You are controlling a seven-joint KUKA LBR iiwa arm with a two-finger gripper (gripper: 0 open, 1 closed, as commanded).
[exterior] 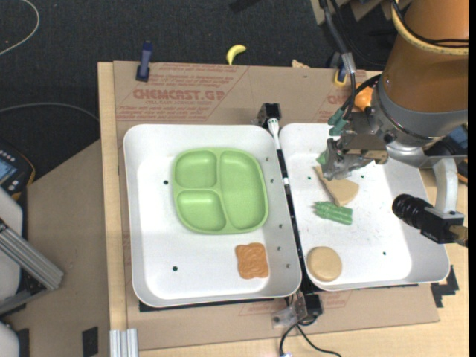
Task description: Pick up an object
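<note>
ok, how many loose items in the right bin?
3: a tan wedge in the middle, a green pod just below it, a round tan biscuit at the near-left corner. The arm may hide more.

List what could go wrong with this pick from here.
1. The gripper sits over the upper edge of the tan wedge, not its middle, so a grasp may slip off or tip the piece.
2. The green piece lies just beside the wedge, so a push could knock it away or drag it along.
3. The wedge looks flat on the floor of the right bin, which may leave little to grip.
</note>
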